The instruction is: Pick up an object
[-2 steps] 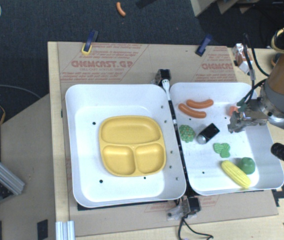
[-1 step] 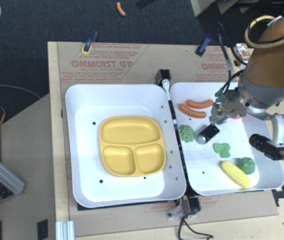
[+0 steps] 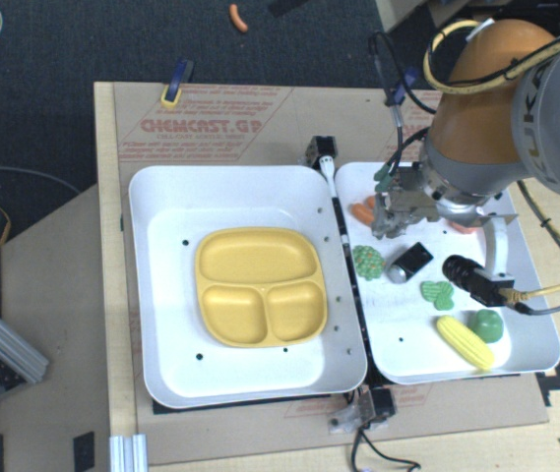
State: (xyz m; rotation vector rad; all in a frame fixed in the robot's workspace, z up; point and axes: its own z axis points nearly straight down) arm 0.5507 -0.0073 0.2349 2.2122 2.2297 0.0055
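Although the yellow three-compartment plastic plate point(image 3: 260, 285) sits in the left-hand white bin point(image 3: 152, 264), the grey two-finger gripper point(image 3: 390, 224) is lowered at centre-right. A small orange carrot-like piece point(image 3: 362, 210) is noted just left of it; grip state cannot be told.

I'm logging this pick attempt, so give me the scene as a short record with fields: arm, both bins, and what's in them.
arm: gripper low over right bin, far side
left bin: yellow divided tray
right bin items: green knobbly piece, black block, corn cob, green round piece, orange piece
held: nothing seen between fingers
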